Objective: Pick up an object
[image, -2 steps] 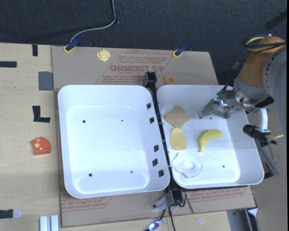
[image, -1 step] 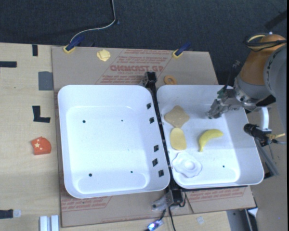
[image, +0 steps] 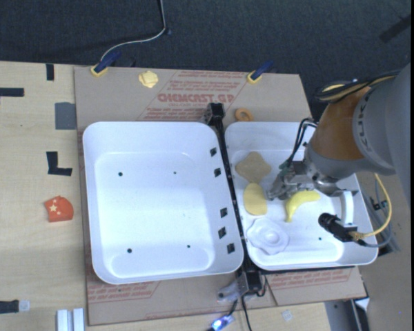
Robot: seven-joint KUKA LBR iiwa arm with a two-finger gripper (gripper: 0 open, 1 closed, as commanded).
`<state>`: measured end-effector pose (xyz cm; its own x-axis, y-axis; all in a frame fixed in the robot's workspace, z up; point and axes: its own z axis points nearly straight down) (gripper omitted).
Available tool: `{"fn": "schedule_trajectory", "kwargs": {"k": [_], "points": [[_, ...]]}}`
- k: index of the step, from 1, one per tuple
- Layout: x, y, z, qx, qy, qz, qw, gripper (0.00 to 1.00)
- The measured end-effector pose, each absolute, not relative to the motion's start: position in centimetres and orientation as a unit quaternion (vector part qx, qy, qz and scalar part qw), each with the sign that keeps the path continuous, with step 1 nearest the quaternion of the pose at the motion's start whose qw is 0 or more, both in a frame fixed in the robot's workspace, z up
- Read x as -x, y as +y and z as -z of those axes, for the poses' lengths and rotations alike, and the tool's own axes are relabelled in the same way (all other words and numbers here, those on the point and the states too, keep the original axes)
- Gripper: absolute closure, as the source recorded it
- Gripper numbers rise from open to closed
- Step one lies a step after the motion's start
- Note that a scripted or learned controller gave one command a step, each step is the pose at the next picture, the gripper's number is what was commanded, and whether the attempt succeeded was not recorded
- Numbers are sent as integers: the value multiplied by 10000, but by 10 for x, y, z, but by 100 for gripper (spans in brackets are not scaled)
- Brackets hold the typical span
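The arm [image: 352, 126] reaches into the right bin [image: 331, 257] from the right side. Its gripper [image: 284, 185] sits low over the middle of that bin. The state of the gripper cannot be told, because its tips are small and dark and merge with the mechanism around them.

The right bin serves as the landmark for the objects below.

- The banana [image: 300, 203] lies near the centre of the right bin, just beside the gripper on its lower right. Whether the gripper touches the banana cannot be determined. Its long axis runs diagonally, with one end toward the bin's near wall and the other end toward the arm side. The upper end is partly covered by the wrist hardware.
- A yellow rounded piece [image: 254, 199] lies in the right bin, close to its left wall, just left of the gripper.
- A tan flat piece [image: 251, 165] lies in the right bin, farther back along the same wall.
- A white crumpled item [image: 269, 238] lies near the front of the right bin. It is hard to make out against the white floor.

The left bin [image: 96, 205] stands directly against the right bin's left wall. On the worktop [image: 27, 185], well to the left of both bins, lies a small red object [image: 59, 209]. A small yellow object [image: 148, 79] rests on the cardboard sheet [image: 186, 95] behind the bins.
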<state>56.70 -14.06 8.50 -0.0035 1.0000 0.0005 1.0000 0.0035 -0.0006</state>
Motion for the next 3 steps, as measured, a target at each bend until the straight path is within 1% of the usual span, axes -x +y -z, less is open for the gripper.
{"fn": "schedule_trajectory", "kwargs": {"k": [1,2,3], "points": [[-485,-156,-86,7086,-7056,3,-6,100],[-635,-161,-86,7046,-7096,33,-58,100],[-655,-227,-278,7074,-7067,30,-97,100]]}}
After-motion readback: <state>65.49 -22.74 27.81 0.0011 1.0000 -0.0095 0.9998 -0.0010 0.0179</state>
